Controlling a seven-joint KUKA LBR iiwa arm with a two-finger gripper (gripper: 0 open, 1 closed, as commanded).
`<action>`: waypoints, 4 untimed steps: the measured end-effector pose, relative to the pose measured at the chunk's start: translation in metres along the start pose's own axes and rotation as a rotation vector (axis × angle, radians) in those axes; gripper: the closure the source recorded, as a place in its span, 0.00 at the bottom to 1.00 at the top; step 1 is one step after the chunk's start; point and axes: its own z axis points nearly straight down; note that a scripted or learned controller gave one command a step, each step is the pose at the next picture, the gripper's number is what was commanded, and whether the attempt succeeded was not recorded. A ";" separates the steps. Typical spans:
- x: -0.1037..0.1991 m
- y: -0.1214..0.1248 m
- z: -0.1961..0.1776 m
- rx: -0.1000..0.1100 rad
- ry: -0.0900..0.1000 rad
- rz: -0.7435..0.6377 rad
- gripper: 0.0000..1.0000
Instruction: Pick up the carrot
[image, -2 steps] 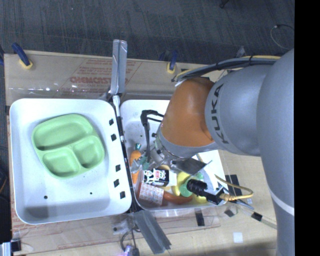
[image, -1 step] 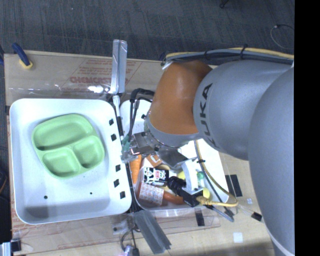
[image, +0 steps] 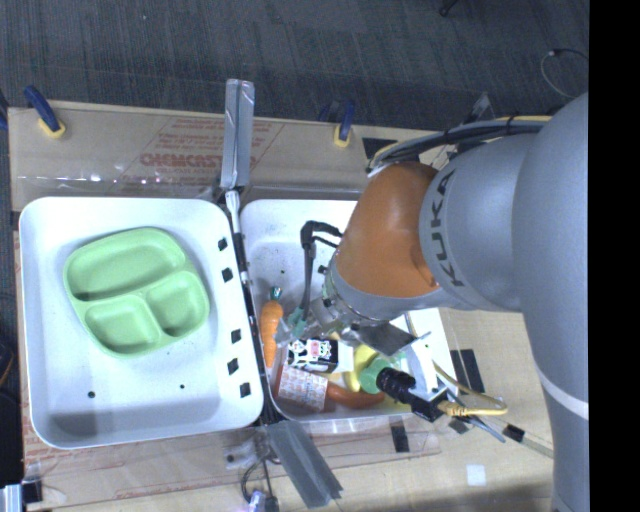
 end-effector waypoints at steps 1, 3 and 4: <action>0.000 0.000 0.000 0.000 0.000 -0.001 0.00; -0.096 0.030 0.096 -0.006 -0.003 -0.394 0.00; -0.152 -0.041 0.098 -0.003 -0.001 -0.446 0.00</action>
